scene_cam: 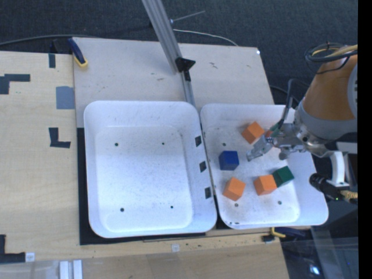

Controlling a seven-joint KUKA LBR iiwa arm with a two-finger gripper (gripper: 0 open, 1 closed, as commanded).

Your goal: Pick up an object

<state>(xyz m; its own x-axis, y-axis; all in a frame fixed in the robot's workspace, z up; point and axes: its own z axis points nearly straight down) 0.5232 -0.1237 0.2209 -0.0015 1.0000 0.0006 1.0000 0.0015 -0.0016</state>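
The right bin holds several small blocks: an orange block at the back, a blue block toward the left, two more orange blocks near the front, and a green block to the right. My gripper hovers over the middle of this bin, between the back orange block and the green block. It is open, with nothing between its fingers. One grey finger points down-left toward the blue block.
The left bin sits beside the right one, sharing a raised rim. A slanted metal pole crosses above the bins' back edge. The grey and orange arm overhangs the right bin's right side.
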